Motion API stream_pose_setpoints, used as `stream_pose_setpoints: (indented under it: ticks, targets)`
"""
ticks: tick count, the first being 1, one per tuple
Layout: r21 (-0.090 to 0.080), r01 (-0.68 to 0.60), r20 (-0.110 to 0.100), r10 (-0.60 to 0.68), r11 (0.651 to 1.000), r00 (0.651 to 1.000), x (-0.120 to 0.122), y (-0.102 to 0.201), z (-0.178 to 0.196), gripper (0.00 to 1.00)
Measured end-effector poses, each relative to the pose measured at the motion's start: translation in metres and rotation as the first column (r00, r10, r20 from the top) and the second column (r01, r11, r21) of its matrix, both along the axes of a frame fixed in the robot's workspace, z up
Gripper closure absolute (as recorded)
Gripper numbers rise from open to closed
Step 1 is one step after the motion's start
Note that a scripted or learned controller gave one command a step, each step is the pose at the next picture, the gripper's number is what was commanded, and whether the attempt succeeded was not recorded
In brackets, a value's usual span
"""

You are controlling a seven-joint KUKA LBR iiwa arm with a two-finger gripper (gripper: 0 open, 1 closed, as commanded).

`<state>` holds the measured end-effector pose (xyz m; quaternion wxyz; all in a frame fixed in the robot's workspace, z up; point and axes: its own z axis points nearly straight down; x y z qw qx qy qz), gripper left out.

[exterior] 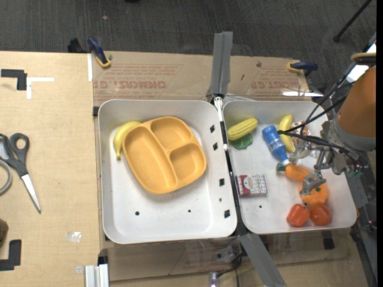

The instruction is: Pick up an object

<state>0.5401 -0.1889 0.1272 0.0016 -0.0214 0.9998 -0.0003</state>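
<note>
The right bin holds several small items: a yellow corn cob on a green leaf, a blue bottle, a yellow banana-like piece, an orange carrot, an orange pepper, two red tomatoes and a small red and white box. My gripper hangs low over the right side of this bin, just above the orange pepper and beside the carrot. Cables and the wrist hide part of what lies beneath it.
The left bin carries a yellow divided plate with a banana along its upper left rim. Scissors lie on the wooden bench at the far left. A grey strap runs between the bins.
</note>
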Motion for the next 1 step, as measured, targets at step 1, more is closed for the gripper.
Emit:
stream_pose_setpoints:
  ticks: [1]
  targets:
    - [0.000,0.030,0.002,-0.030,1.000,1.000,-0.0346,-0.0130,-0.0340,0.00]
